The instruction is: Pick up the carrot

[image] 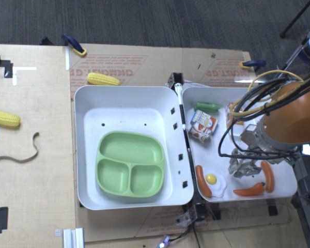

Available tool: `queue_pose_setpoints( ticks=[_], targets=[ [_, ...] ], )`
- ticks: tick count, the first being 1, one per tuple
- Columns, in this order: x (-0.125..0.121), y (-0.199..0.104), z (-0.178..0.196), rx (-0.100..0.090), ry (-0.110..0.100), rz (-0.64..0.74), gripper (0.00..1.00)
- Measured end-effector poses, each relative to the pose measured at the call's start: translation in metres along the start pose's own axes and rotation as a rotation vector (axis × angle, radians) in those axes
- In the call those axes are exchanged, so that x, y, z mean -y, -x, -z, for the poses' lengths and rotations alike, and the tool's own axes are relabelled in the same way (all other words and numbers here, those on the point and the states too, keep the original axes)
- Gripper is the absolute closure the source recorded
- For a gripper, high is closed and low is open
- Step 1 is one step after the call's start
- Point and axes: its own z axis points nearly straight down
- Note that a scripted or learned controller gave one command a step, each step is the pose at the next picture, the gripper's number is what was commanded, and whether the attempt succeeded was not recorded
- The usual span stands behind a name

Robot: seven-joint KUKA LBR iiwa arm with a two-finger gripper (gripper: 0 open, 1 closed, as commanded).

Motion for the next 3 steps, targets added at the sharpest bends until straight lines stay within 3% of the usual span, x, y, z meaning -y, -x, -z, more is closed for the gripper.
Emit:
queue_pose_setpoints(
  ticks=[1,2,3],
  targets=[
    [0.009,0.085,0.120,-0.003,0.001,-0.081,1.00],
    [-0.023,0.040,-0.010,-0.005,0.001,-0.171,1.00],
    [0.074,-0.041,-0.009,-0.003,0.001,0.163,1.00]
  ],
)
